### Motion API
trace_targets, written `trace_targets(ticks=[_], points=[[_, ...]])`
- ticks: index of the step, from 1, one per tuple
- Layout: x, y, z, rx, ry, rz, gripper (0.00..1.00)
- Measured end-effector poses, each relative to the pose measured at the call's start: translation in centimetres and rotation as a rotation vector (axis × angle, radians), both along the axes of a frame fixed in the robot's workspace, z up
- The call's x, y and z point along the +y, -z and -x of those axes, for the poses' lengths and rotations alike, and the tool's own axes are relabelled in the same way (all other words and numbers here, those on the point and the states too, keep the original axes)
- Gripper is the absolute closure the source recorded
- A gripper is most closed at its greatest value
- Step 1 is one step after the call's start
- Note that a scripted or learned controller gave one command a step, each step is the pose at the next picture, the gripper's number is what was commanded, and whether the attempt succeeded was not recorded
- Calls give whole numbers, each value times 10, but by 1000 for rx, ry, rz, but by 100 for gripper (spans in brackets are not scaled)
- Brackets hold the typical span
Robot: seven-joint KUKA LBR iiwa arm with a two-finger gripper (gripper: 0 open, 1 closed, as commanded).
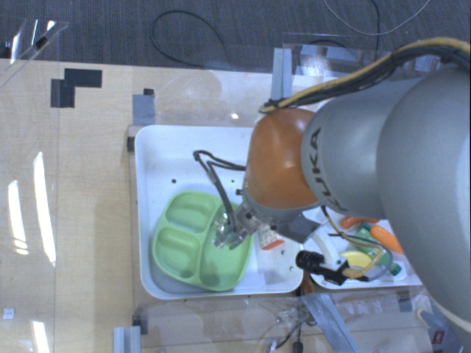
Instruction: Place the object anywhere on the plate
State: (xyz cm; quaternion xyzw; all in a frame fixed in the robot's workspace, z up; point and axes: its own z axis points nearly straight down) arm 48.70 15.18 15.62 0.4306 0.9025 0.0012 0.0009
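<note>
A light green plate [193, 247] with three compartments lies in the front part of the left white bin [165, 160]. My gripper [231, 235] hangs over the plate's right edge, pointing down at the rim beside the long right compartment. The arm's orange band and grey body cover the space above and to the right of it. I cannot make out any object between the metal tips. A small red and white piece [271, 243] shows on the bin floor just right of the gripper.
The right bin [333, 281] is largely covered by the arm; an orange carrot-like piece [384, 236], a yellow item [358, 259] and a green item [394, 268] lie at its front. Bare white floor spreads behind the plate. A wooden bench surrounds the bins.
</note>
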Motion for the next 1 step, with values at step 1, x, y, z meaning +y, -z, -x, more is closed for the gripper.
trace_targets(ticks=[1], points=[[0,0,0,0,1,0,0]])
